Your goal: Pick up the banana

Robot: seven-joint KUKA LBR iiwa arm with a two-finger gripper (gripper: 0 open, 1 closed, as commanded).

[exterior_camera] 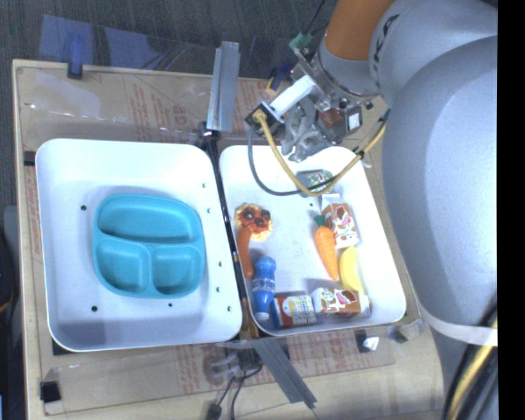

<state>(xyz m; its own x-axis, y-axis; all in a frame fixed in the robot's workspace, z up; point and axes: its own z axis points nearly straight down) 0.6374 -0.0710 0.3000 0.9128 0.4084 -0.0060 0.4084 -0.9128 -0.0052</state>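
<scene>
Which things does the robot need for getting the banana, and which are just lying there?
Needed:
banana
gripper

Just lying there:
carrot
blue bottle
two small cartons
blue tray

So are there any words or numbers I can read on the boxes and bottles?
None can be read.
Small carton: printed picture, letters too blurred.
Lying carton: print too blurred.
Blue bottle: no readable label.
Bench: faint reddish print, too faint to read.
</scene>
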